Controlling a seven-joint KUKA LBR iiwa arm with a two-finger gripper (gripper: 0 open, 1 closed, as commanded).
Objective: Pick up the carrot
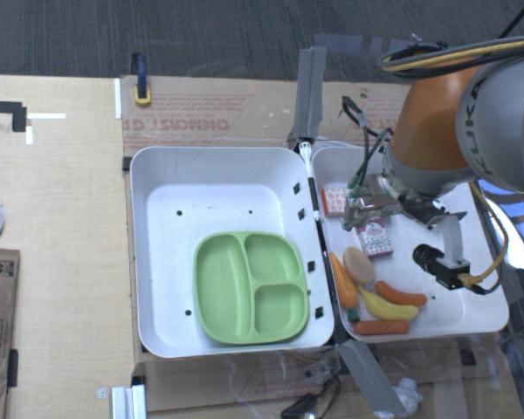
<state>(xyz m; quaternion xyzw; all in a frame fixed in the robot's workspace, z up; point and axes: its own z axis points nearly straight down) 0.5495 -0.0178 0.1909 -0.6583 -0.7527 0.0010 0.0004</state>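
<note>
The carrot [341, 280] lies in the right-hand bin [480, 321], low and right of centre in the frame, against the bin's left wall and pointing up and down the picture. Its lower end is partly covered by a beige, egg-like piece [360, 265] and a yellow banana [387, 305]. Two red-orange sausage shapes [400, 292] lie beside and below the banana; what they are is hard to make out. Above them sit a small red-and-white packet [375, 238] and another red packet [333, 201]. The gripper [364, 213] hangs over these packets, well above the carrot, but dark cables and the wrist blur it, so how far it is open and what it touches cannot be told. The left-hand bin [157, 234] holds a green divided plate [249, 287] with three compartments.
</note>
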